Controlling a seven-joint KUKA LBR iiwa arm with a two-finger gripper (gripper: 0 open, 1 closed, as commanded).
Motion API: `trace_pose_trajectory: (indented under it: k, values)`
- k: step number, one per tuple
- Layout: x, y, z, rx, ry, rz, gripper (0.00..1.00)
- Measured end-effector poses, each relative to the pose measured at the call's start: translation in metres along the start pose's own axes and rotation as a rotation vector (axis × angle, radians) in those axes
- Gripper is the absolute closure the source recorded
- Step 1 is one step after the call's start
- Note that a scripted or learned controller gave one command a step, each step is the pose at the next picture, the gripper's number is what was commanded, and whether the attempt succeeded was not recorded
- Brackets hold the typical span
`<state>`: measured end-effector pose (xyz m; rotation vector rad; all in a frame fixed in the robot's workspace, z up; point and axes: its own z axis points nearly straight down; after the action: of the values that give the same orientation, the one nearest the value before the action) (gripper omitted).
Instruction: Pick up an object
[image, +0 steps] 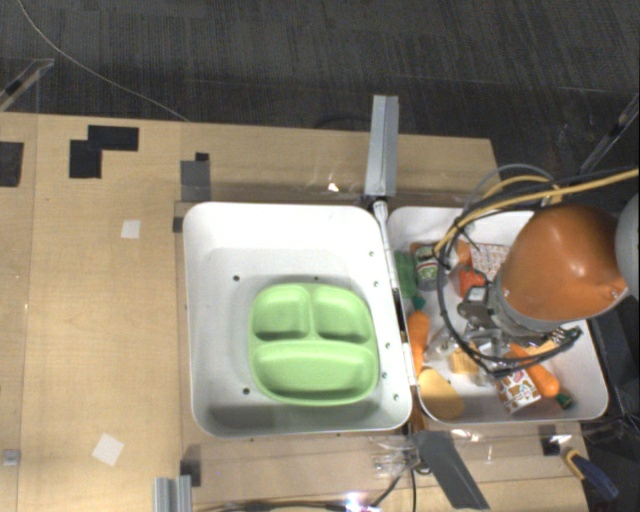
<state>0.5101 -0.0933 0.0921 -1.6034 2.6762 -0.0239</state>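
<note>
Tool (478, 340) sits low in the right bin (598, 400), hidden under wrist and cables; its state I cannot tell. Targets crowd it: carrot (417, 330), small carton (517, 390). Risk: tight clutter deflects the grasp, or two items snag together.

One fixed camera watches me from above, looking down at a slant on the tan wooden worktop (90, 330); I enter from its right.

Tan wood bench (90, 330) carries two white bins side by side: left bin (215, 300), right bin (590, 390). Black patches (100, 150) top left.
</note>
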Motion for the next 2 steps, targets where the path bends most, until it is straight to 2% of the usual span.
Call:
trace_pose_trajectory:
  k: [2]
  values:
    - [0.0, 0.0001, 0.0, 0.0, 0.0, 0.0, 0.0]
